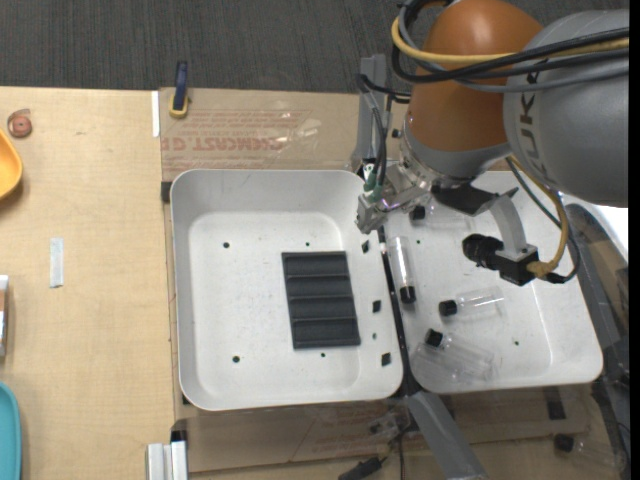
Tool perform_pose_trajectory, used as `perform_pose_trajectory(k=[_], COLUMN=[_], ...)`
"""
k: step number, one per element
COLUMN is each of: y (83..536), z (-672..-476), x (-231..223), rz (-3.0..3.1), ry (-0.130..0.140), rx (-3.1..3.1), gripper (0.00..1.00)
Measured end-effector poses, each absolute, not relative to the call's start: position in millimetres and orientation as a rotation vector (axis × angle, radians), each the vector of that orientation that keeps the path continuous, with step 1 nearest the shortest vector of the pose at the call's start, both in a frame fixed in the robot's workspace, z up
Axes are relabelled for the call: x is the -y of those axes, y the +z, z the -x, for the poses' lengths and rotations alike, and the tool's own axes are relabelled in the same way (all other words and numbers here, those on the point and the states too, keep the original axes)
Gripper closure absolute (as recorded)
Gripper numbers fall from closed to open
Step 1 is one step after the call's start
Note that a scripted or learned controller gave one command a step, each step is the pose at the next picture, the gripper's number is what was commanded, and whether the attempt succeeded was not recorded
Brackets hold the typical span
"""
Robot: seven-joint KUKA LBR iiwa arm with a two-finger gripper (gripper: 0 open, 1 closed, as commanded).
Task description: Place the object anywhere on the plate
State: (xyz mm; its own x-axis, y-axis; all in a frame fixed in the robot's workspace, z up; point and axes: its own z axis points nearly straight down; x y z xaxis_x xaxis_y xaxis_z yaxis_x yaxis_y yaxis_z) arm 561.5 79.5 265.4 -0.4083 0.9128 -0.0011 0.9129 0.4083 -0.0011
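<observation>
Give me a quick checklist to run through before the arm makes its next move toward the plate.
1. Plate located: ok. The dark ridged plate lies flat in the left bin.
2. Plate top free to receive: ok, nothing lies on it.
3. Object located: ok. A clear vial with a black cap lies in the right bin, near other clear pieces.
4. Object in the gripper: cannot tell, nothing visible between its fingers.
5. Gripper position: not ok, it sits at the bins' shared upper corner, not above the vial.
</observation>
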Motion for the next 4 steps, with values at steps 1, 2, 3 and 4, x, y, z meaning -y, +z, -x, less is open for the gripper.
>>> perform_pose_trajectory(k=[1,2,3,4], y=[252.5,347.9,328.0,273.1], z=[-570.8,-554.4,-548.1,-521.8], x=[-123.3,-168.0,-215.7,-202.5], rz=[-2.04,-1.383,-1.761,-1.596], ry=[-0.006,-0.003,-0.008,-0.006], rx=[-2.39,-2.82,-2.603,-2.707], gripper=[1.0,1.0,1.0,1.0])
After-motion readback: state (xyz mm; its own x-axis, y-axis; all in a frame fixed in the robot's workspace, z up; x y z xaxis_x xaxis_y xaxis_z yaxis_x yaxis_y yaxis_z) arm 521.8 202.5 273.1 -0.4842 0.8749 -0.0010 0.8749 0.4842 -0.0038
